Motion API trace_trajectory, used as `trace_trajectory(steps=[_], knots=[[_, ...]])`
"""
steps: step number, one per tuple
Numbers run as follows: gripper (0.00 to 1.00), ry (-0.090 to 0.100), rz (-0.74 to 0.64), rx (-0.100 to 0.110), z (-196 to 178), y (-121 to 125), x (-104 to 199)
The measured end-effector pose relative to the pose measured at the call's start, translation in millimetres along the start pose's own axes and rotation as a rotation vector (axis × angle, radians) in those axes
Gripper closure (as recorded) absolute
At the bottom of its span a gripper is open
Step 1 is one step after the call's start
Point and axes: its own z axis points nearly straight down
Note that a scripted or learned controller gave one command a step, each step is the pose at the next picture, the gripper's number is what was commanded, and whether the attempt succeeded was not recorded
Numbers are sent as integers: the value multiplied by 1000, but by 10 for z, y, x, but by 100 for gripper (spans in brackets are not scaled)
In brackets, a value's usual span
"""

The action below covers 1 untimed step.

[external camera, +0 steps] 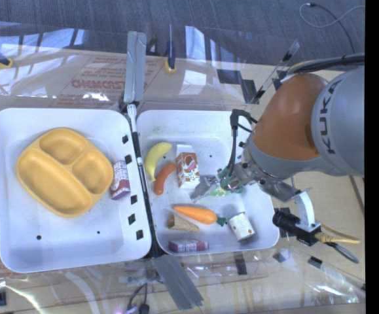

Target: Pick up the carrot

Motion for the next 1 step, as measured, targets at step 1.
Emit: trace_trajectory(steps=[1], knots=[[0,3,-171,4,1299,11,101]])
